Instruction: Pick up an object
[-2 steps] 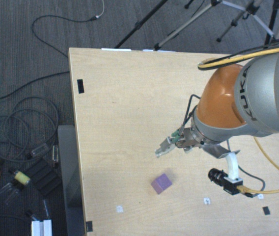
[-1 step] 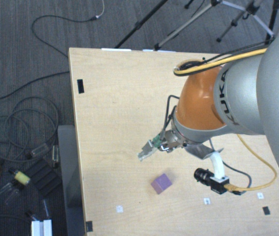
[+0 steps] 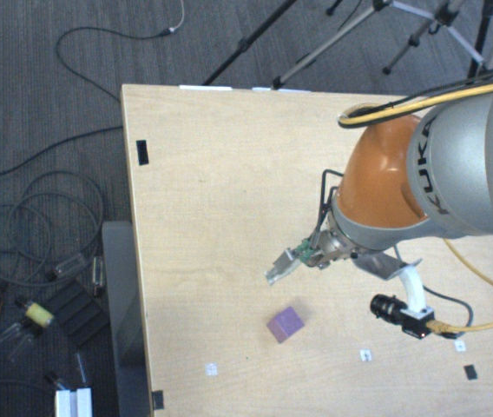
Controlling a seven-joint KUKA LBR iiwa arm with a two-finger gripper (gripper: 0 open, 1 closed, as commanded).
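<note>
purple cube [image 3: 285, 324] sits on wooden bench [image 3: 212, 215]; gripper [image 3: 278, 271] near cube on its far side, not touching, grip state can't tell. small white tag [image 3: 211, 369] down-left of cube.

We've got a pale wooden benchtop [image 3: 220, 189] with a black tape mark [image 3: 142, 152] near its left edge, plus black cables [image 3: 34, 233] looped on the grey carpet [image 3: 47, 85] and tripod legs [image 3: 384, 2] up top.

Robot lab: tripods [image 3: 384, 2], floor cables [image 3: 29, 233].
</note>
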